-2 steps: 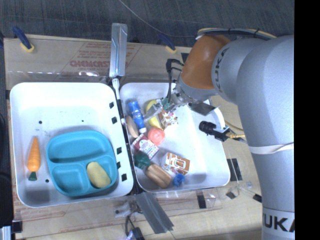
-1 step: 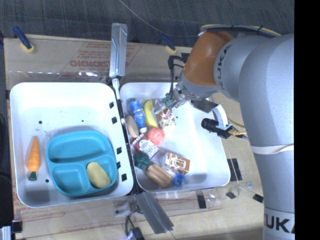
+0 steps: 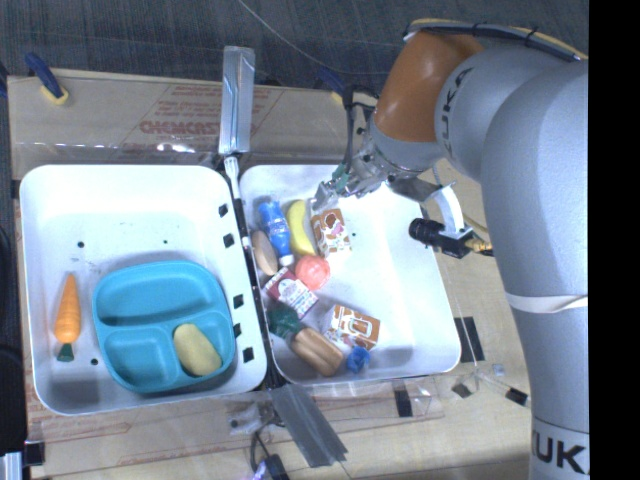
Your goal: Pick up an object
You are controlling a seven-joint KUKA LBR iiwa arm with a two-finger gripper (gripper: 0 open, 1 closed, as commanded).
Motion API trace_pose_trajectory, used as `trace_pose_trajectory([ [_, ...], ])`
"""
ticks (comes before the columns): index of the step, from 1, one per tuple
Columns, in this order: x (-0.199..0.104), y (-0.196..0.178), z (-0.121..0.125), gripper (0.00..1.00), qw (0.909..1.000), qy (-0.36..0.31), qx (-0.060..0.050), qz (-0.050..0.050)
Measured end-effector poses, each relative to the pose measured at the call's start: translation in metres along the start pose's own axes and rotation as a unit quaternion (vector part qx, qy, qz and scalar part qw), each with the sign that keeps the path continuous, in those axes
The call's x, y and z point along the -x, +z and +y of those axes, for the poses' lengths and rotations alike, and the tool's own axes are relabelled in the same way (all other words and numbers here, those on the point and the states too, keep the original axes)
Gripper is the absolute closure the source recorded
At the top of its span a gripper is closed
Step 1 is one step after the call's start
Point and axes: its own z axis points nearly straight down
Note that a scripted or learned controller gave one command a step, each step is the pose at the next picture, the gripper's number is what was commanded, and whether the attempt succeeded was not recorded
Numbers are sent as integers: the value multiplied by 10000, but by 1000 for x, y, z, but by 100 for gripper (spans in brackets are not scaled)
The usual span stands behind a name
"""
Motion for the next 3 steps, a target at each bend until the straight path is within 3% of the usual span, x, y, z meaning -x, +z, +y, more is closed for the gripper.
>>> trace_pose_trajectory([
  [1, 0, 2, -1, 0, 10000, 0, -13, 8],
  [2, 7, 60, -5, 0, 9992, -387, 14, -6],
  [3, -21, 65, -22, 0, 9981, -618, 11, -82],
])
